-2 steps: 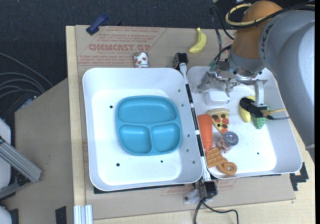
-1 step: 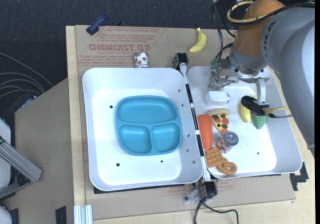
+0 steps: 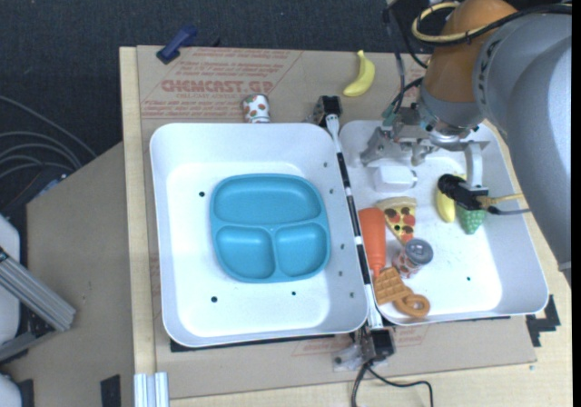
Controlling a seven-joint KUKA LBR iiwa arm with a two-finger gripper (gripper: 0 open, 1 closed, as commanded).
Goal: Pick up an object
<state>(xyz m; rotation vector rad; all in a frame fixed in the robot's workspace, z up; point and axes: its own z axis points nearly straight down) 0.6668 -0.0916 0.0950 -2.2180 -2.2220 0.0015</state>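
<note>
Nearest the lens is the grey arm (image 3: 536, 78), which enters at the upper right of the frame and reaches down over the right bin. Sweeping from the left: a small blue item (image 3: 176, 44) lies on the bench at upper left, outside both bins. The left bin (image 3: 168, 151) holds a blue divided plate (image 3: 270, 225) at its centre and no other loose item. Above that bin, a small spotted piece (image 3: 257, 107) sits on the bench. Further right, a toy banana (image 3: 360, 76) also lies outside the bins. The right bin (image 3: 508, 296) carries the pickable stock. An orange carrot (image 3: 372, 237) lies along its left wall, with a waffle piece (image 3: 388, 283) and a tan ring (image 3: 418, 306) below it. A pizza slice (image 3: 399, 217) lies just right of the carrot, above a small round can (image 3: 418, 253), and a yellow-and-green fruit (image 3: 458, 210) lies further right. The gripper (image 3: 398, 155) hangs low in the upper part of this bin, just above the pizza slice. Whether it is released or clenched cannot be told from this view, and nothing is seen held. Assessment: the approach step is in hand and no pick is made. The next move calls for settling squarely over one item, probably the pizza slice or carrot, then closing and lifting clear.
</note>
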